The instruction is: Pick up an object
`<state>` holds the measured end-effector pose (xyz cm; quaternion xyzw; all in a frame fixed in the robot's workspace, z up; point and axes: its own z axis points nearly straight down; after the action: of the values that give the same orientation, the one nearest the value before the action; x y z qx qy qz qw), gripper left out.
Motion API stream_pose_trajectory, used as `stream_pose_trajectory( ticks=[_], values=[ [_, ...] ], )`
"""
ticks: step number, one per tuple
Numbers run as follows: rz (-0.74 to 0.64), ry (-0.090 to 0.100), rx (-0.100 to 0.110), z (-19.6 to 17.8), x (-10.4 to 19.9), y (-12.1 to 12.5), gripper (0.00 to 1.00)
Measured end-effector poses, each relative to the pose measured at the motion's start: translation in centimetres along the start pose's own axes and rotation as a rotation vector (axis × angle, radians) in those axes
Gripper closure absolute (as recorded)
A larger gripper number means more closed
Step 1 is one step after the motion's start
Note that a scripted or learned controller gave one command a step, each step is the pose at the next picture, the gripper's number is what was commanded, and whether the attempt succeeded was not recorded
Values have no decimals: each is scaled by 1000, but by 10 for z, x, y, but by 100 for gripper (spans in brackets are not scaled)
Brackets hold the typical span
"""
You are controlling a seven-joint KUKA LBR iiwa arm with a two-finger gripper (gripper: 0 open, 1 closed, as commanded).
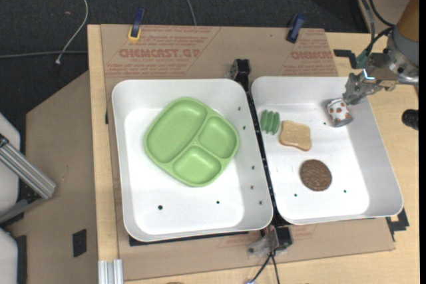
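Note:
The right bin (373,163) holds a small green ridged piece (269,122), a tan bread-slice toy (295,135), a round brown cookie (315,175) and a small white object with red spots (339,113). My gripper (356,88) hangs at the bin's far right corner, just above and to the right of the white spotted object. Nothing shows between its fingers. The left bin (133,209) holds a green divided plate (192,141).
Blue clamps (136,23) (295,27) hold the cardboard base at the back. A black bracket (240,69) sits between the bins at the far edge. Cables run across the dark floor behind the bench.

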<state>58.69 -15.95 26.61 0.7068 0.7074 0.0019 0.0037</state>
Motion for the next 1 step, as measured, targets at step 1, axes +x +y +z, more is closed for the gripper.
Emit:
stream_pose_trajectory(
  ticks=[1],
  values=[
    [-4,5,10,1,48,-5,100]
  ],
)
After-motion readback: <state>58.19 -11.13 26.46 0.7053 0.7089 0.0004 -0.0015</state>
